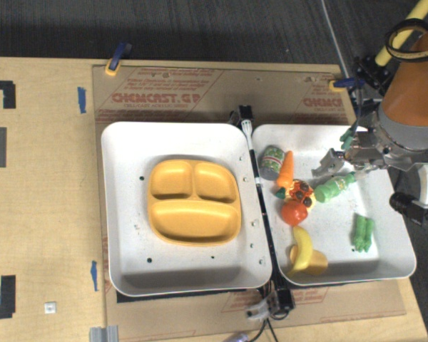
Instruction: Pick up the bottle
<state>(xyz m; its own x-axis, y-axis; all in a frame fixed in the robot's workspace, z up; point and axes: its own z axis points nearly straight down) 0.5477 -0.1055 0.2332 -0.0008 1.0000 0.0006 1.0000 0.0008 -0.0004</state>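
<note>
The green bottle [333, 189] lies on its side in the right bin [392, 262], its pale cap end pointing up and right. My gripper [340, 157] hangs just above and behind the bottle, at the bin's upper right, reaching in from the right. It looks open and nothing is between its fingers. One finger [325, 167] points down and left, just beyond the bottle's upper side.
Left of the bottle lie a carrot [285, 168], a green can [272, 161], a small orange toy [300, 191] and a red tomato [294, 213]. A banana [303, 251] and a green vegetable [362, 233] lie nearer the front. The left bin [121, 191] holds a yellow divided plate [194, 199].
</note>
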